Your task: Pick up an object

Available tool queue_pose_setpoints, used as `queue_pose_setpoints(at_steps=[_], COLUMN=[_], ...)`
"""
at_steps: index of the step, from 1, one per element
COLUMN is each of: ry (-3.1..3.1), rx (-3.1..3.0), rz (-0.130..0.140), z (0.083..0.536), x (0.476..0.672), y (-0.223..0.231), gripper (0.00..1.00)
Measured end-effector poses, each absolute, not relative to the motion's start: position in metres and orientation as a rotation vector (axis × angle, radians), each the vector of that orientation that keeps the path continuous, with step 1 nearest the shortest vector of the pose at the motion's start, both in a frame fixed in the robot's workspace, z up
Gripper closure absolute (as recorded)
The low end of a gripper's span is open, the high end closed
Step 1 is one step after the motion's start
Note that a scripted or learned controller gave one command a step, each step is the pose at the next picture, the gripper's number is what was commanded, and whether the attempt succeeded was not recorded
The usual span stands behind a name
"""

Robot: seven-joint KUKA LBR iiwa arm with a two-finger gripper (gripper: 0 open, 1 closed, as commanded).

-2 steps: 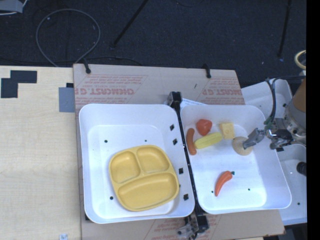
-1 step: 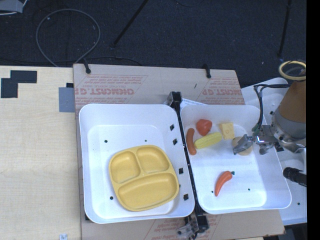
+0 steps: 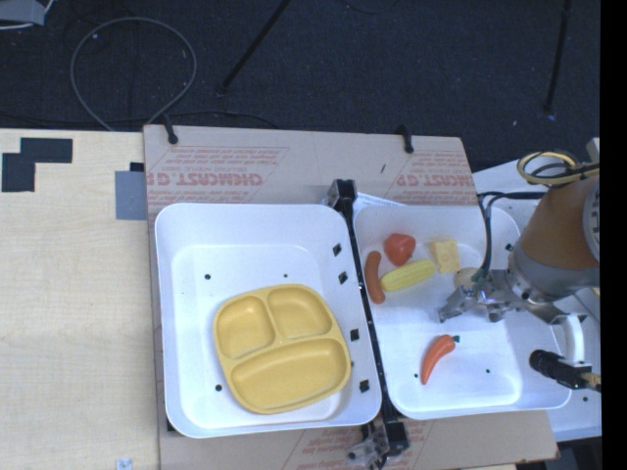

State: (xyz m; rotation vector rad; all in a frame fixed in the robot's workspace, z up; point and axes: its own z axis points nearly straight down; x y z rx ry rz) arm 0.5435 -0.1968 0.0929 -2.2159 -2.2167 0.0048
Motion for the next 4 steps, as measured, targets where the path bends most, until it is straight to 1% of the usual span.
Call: queue_pose_setpoints(at_steps=[1,2,3,4], ry=[-2.216,-2.214,-2.225,-2.226], rx=[-2.22,-2.224,-2.22,-2.219], rz=[0.003,0.001,-0.002,-0.001], z=[0.087,0.099,0.161,0.205], x=[0.543,0.544,0.54,0.547], y=[-0.196,-0.197,-0.197,-0.196], gripper=[0.0,1.0,1.0,1.0])
